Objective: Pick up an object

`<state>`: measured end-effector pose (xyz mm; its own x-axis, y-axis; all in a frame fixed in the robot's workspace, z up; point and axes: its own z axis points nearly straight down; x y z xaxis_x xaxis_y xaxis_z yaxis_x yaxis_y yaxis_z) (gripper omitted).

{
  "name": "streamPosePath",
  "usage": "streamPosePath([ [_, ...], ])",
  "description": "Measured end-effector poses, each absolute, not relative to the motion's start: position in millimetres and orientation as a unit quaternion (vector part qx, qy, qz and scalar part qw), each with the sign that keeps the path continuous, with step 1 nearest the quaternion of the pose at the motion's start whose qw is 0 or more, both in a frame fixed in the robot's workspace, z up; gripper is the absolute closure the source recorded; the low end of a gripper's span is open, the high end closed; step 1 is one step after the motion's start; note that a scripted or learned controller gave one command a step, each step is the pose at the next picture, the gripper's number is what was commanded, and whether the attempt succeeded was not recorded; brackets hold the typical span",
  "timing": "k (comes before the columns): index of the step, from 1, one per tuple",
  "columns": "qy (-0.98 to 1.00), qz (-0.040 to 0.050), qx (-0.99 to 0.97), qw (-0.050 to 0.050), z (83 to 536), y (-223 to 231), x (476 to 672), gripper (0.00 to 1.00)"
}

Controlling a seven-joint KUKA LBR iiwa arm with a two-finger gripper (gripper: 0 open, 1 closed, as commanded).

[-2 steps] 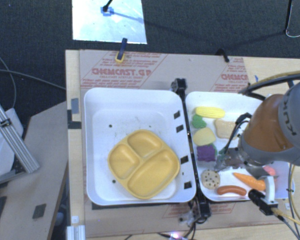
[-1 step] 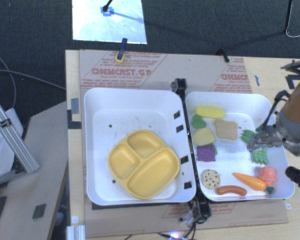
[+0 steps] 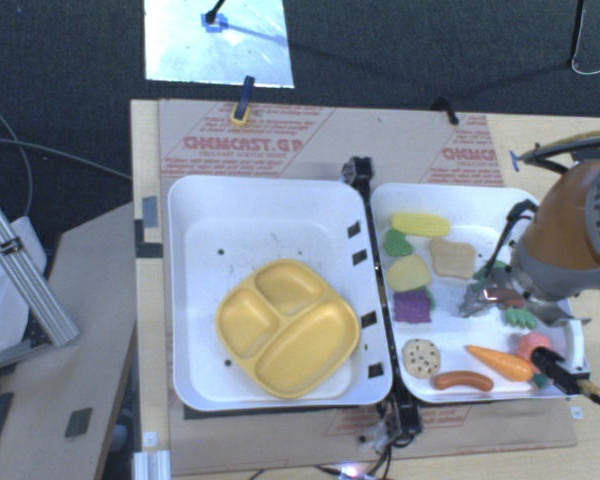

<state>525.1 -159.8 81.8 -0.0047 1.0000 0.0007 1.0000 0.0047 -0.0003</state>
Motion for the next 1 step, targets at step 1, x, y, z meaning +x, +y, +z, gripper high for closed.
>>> streamPosePath([
  [1,-0.709,-0.0019,-0.705,-0.005,100.0,-180.9,586.3,1.0],
])
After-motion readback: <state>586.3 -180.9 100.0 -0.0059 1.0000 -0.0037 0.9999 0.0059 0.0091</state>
